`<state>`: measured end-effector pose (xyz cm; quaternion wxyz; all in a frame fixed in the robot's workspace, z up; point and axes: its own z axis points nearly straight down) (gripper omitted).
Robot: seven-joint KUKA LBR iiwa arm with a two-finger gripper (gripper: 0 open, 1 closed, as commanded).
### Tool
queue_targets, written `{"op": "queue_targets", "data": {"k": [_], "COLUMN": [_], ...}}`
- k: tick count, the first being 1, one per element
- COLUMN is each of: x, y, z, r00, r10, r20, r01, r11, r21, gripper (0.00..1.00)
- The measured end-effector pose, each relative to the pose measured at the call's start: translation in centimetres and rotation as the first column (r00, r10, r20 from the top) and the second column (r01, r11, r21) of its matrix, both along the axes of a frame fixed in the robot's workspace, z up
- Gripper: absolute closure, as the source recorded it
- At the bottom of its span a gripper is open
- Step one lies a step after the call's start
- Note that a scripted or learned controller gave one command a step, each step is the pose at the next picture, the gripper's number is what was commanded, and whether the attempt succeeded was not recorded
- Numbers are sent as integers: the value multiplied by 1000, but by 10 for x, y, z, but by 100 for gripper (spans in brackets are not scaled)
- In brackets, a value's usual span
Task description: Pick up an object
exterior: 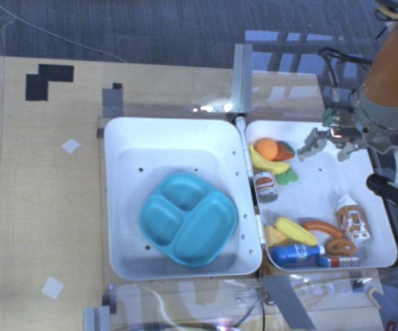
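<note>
Nothing is lifted yet: the claw (328,143) hangs over the upper part of the right bin (385,254) with its two fingers spread and nothing between them. All the work is left, as I judge it: come down on one object, close, and raise it.

No target is named, so any item in the right bin would serve. Nearest the claw, to its left, lie an orange (266,148) and a banana (267,163), touching each other by the bin's left wall. The banana's long axis runs from upper left to lower right, its curve bowing downward. Just below it a small can (265,186) stands or leans against the wall; which, I cannot tell.

Along the bottom edge a blue bottle (296,255) lies flat, long axis left to right, cap toward the right. A corn cob (295,230) lies above it, slanted down to the right.

The left bin (123,150) holds a blue plate (188,218).
</note>
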<state>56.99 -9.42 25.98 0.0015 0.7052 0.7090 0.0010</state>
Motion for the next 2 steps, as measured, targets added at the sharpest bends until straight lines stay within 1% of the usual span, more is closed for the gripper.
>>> {"op": "queue_targets", "data": {"k": [1,2], "x": [18,-80], "y": [-12,2], "z": [-121,-170], "r00": [944,958], "r10": [-329,-287], "r20": [-2,7], "r01": [330,287], "r11": [944,958], "r21": [2,5], "gripper": [0,0]}}
